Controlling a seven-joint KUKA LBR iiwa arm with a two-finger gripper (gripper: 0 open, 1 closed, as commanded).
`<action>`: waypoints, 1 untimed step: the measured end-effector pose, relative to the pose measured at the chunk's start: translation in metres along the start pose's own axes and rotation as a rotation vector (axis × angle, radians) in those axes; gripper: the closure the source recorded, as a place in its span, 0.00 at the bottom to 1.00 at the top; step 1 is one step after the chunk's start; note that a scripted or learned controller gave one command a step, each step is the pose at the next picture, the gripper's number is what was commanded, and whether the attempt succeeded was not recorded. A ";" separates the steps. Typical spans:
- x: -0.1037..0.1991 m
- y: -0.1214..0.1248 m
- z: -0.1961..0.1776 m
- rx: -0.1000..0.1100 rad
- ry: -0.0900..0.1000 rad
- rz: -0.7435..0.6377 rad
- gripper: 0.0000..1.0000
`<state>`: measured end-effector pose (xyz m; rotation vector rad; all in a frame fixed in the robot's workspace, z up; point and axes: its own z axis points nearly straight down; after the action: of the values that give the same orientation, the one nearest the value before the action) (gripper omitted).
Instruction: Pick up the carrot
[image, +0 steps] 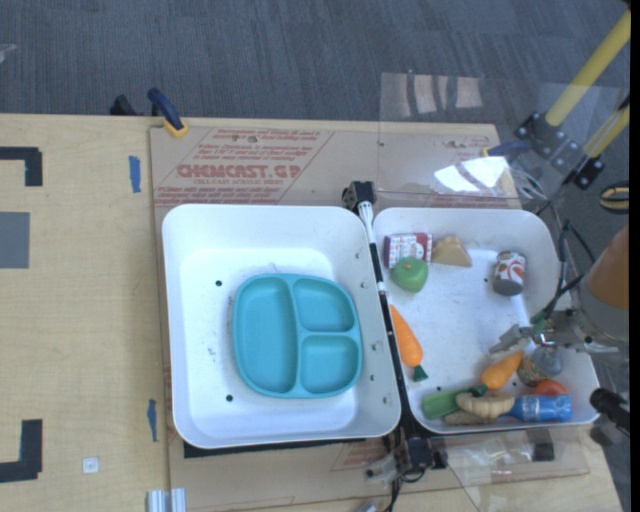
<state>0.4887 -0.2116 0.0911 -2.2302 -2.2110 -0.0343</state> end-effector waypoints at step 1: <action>-0.003 0.002 -0.009 -0.007 -0.012 0.002 1.00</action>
<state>0.4902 -0.2152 0.1005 -2.2420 -2.2178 -0.0291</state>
